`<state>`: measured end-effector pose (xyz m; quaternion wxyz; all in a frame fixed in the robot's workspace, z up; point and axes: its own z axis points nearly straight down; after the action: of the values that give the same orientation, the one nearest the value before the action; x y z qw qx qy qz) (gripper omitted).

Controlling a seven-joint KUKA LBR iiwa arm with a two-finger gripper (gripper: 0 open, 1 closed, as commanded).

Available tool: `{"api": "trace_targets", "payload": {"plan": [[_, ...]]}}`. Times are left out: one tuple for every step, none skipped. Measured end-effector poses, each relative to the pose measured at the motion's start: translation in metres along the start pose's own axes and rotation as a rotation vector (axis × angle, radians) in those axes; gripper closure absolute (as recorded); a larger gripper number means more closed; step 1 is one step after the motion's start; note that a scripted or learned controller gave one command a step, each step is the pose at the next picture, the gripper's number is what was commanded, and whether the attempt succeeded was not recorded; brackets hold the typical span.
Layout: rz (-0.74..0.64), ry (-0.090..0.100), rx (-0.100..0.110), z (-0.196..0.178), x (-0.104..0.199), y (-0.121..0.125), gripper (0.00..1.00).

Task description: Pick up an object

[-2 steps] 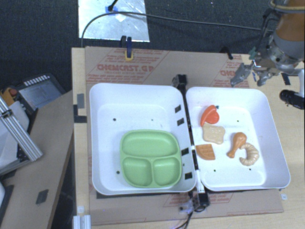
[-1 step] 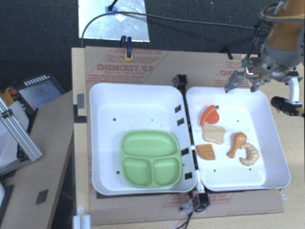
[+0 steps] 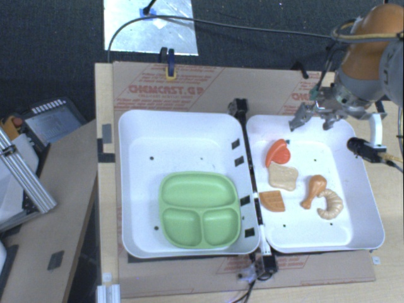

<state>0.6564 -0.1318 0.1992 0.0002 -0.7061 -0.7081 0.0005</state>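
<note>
Red-orange toy food [image 3: 277, 152] is seen down-left of the gripper [image 3: 312, 118] (fingers spread, nothing held), long axis roughly upright

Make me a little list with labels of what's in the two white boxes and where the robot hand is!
left bin: green divided plate
right bin: toy food
red-orange piece: top of the group
pale bread slice: just below it
orange cracker: lowest, left side
drumstick: right of the bread
croissant: beside the drumstick
gripper: open, above the right bin's far edge, holding nothing
</note>
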Motion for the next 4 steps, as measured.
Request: {"api": "trace_targets", "payload": {"plan": [[0.000,0.001,0.001,0.050,0.008,-0.007,0.00],[-0.001,-0.001,-0.006,0.036,0.007,-0.005,1.00],[-0.001,-0.001,-0.009,-0.029,0.007,-0.007,1.00],[-0.003,-0.001,-0.008,-0.080,0.015,-0.011,1.00]]}}
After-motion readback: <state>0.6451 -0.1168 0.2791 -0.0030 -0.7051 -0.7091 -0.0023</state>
